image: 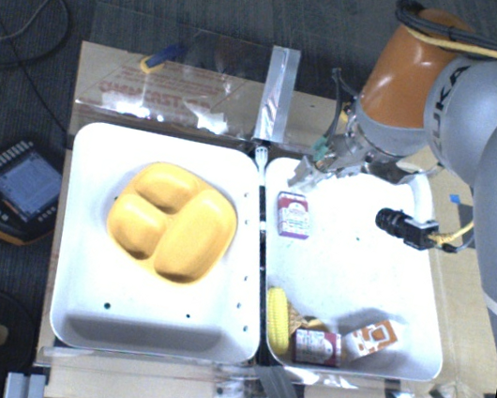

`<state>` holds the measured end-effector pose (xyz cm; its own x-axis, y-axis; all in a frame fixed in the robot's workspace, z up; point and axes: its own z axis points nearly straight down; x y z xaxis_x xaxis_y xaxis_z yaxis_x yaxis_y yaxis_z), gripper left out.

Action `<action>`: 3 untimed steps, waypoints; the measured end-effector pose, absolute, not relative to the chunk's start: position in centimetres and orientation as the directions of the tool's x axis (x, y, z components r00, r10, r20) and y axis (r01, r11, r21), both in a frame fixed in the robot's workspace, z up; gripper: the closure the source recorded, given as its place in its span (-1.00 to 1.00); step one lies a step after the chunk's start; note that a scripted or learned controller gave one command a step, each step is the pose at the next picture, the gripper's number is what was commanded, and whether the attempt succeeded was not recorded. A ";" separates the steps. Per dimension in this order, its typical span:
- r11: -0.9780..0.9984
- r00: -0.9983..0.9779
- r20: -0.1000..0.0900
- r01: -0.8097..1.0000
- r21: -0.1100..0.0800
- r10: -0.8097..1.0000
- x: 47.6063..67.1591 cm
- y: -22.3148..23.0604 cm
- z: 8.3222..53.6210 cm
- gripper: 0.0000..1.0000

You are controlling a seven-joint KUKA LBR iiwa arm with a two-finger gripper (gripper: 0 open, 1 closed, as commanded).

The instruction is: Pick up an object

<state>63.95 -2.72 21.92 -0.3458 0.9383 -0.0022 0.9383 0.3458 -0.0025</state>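
- Hovered: gripper at the right bin's far left corner, just above a small red-and-white packet; jaw state impossible to tell, nothing seen held.
- Lay flat, near the divider.
- Judged light, thin, slightly slick; best pinched across its short edges.
- Crowded the near wall: corn cob, can, carton.

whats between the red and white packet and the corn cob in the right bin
Nothing: the camera view shows bare white bin floor between the red and white packet and the corn cob.
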 end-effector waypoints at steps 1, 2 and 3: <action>0.421 -0.421 0.000 0.907 -0.003 0.907 59.8 -4.4 18.2 1.00; 0.420 -0.420 0.000 0.907 -0.001 0.907 62.3 -8.3 18.3 1.00; 0.380 -0.380 0.000 0.925 -0.001 0.925 65.5 -4.5 18.3 1.00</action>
